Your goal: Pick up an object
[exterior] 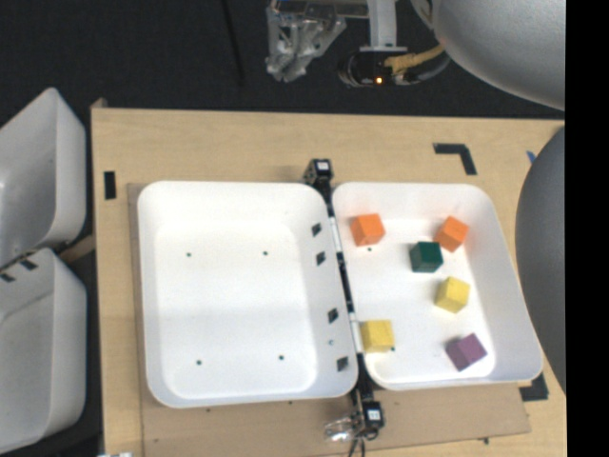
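Hand at top of view, above dark area beyond tabletop, well apart from both bins; finger spread cannot tell, nothing seen between them. Right bin holds six cubes: two orange, dark green, two yellow, purple. Left bin alongside.

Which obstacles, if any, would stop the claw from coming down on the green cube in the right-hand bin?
Probably none: yes, it looks reachable. The claw is raised beyond the bench's far edge, and the green cube sits uncovered in the right bin, apart from the orange cube and yellow cube nearest it, though those gaps are narrow.
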Robot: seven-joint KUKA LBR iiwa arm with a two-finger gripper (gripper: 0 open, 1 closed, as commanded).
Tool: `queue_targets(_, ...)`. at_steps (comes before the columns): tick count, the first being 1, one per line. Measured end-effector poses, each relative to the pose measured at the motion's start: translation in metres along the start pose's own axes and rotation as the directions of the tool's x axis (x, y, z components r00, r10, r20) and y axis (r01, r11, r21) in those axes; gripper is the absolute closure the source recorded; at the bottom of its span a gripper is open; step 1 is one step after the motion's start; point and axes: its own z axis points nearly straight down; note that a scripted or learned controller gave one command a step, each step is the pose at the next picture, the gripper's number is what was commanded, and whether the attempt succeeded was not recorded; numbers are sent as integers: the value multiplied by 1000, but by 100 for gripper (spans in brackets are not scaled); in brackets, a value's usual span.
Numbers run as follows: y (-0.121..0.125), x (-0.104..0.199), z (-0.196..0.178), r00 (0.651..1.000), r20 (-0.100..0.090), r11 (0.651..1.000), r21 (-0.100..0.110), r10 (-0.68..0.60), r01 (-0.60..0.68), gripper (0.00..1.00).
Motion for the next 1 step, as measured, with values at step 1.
queue_targets(1,-27,1,-24,1000,-4,1000,-3,-4,4,100)
